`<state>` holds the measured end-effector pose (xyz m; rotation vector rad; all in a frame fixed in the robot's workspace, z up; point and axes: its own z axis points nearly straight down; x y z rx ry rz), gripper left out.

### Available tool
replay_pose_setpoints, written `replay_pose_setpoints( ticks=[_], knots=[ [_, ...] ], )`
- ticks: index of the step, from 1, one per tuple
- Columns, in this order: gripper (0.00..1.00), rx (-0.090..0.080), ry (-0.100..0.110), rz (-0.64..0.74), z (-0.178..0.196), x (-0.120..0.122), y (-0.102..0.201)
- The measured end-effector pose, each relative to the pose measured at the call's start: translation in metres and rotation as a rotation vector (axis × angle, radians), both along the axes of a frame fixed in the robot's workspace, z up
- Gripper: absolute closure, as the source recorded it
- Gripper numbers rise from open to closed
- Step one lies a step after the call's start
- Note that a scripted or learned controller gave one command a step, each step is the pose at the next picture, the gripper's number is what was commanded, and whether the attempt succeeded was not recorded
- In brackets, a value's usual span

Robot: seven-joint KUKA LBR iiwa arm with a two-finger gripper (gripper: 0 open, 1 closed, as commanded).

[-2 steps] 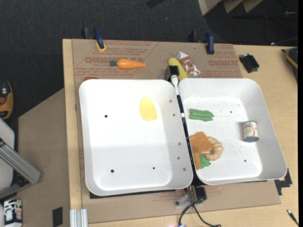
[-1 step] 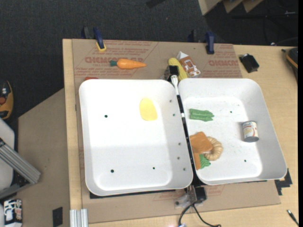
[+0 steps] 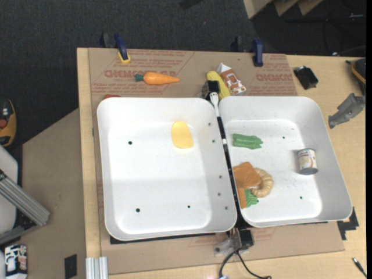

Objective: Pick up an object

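The end effector [image 3: 347, 109] sits at the right edge, over the table [image 3: 87, 156] just beyond the right bin [image 3: 325, 156]; I cannot tell its state. In that bin lie a small can [image 3: 307, 161], a green piece [image 3: 247, 140], and a bread-like cluster [image 3: 253, 182]. The left bin [image 3: 116, 173] holds a yellow piece [image 3: 182, 135]. A carrot [image 3: 158, 79] rests on the far table.

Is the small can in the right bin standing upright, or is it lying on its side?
On its side. The can shows its long labelled wall, with a round end facing up-screen, on the right bin's floor.
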<state>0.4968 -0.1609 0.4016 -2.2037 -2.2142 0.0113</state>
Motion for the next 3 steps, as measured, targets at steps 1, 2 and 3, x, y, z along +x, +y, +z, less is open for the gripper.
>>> replay_pose_setpoints(
  ticks=[1, 2, 3],
  knots=[
    [1.00, -0.010, -0.023, -0.004, 0.020, 0.002, -0.004],
    [1.00, -0.012, -0.035, -0.002, 0.139, -0.002, 0.009],
    [1.00, -0.011, -0.022, -0.009, 0.134, -0.018, -0.037]
  ],
)
